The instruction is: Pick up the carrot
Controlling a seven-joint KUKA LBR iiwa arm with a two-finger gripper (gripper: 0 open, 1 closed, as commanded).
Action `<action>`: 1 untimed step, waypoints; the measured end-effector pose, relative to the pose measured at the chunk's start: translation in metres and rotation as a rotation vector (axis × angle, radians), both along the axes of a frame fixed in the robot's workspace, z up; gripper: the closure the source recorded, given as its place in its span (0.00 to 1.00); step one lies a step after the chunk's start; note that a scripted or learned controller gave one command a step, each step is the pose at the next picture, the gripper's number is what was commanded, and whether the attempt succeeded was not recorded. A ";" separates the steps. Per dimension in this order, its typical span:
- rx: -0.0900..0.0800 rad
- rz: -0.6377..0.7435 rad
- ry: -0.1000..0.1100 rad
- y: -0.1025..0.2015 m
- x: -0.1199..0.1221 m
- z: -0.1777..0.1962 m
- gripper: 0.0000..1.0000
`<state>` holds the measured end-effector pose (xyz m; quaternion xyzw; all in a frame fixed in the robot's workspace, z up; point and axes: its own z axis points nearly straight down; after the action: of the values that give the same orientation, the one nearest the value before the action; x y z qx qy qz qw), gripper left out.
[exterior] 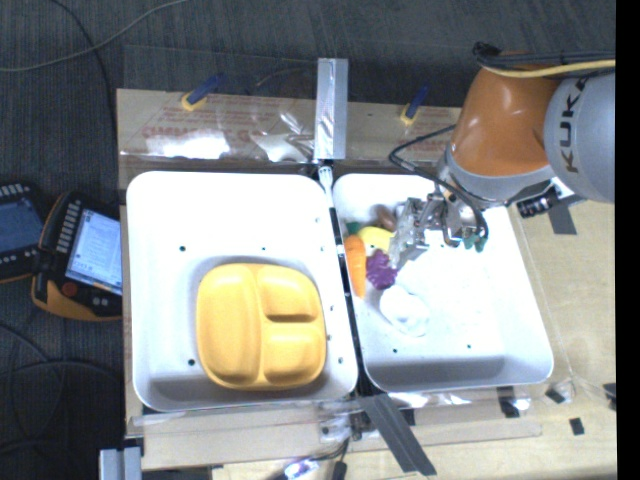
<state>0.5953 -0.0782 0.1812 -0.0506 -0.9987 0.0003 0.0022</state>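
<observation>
Camera view: grey arm (pixel 560 118) with orange band enters from the right, wrist bent down over the right bin (pixel 500 348). Gripper (pixel 408 240) hangs above that bin's upper left part; whether its fingers are apart or together cannot be told. Carrot (pixel 355 261) lies against the right bin's left wall, just beside a purple item (pixel 379 269) and a yellow item (pixel 373 238). Left of this bin, a second bin (pixel 160 218) holds a yellow divided tray (pixel 262 323). Dark carpet (pixel 80 78) surrounds the bench
</observation>
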 end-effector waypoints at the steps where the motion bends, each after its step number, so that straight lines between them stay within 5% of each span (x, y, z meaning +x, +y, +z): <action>1: 0.005 0.402 -0.004 0.014 0.052 0.001 1.00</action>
<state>0.6474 -0.0640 0.1818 0.1499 -0.9887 -0.0019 0.0001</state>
